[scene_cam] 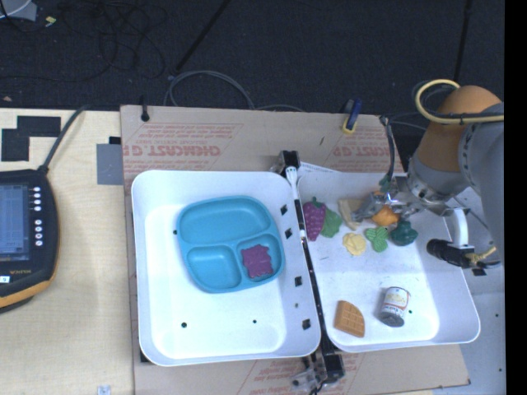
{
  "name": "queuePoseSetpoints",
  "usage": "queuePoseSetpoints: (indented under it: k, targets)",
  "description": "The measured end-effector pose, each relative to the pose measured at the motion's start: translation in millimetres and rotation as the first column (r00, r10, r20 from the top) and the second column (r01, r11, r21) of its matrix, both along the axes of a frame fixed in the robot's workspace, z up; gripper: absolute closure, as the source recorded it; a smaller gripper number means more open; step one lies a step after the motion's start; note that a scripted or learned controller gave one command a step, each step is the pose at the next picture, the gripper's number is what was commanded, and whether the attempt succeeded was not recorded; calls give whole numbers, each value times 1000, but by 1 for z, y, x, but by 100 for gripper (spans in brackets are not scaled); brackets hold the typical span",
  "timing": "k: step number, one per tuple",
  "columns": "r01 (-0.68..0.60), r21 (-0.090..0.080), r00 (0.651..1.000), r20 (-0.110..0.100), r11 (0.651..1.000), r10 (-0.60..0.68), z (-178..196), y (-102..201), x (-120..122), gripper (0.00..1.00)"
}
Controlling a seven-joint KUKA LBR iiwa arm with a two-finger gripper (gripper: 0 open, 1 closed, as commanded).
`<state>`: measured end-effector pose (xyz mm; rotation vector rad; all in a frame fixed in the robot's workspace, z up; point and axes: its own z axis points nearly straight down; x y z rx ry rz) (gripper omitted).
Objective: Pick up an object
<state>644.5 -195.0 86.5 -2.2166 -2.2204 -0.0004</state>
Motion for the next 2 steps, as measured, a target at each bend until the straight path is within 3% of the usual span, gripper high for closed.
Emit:
queuePoseSetpoints:
  k: [1,2]
  targets:
    - [-3,-5,1000,4,1000,3,16,-2,1,100]
    - [-3,-3,1000,7,1000,3,82,57,1,100]
